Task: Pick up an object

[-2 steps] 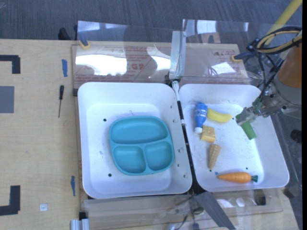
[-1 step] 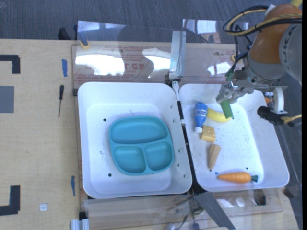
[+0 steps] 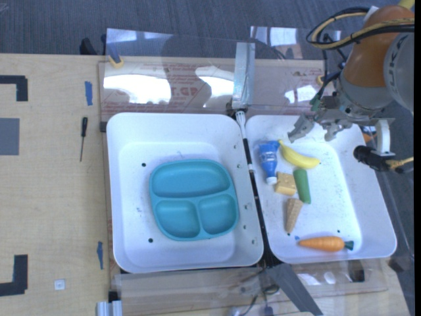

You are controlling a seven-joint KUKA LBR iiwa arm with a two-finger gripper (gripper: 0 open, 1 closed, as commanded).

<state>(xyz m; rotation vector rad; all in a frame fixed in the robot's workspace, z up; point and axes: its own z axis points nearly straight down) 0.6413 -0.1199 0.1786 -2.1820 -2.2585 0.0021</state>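
Six items fill one bin (image 3: 368, 242); one tray (image 3: 194, 198) alone; tool (image 3: 317, 130) spread, holding nothing.

Two white bins (image 3: 125, 176) of smooth, slightly glossy plastic are seen on a pale wood-grain bench (image 3: 46, 196). A matt teal plastic divided tray (image 3: 193, 198) is shown in the left bin. Clear, reflective sheeting (image 3: 171, 78) is seen behind, with a metal strip (image 3: 243, 74).
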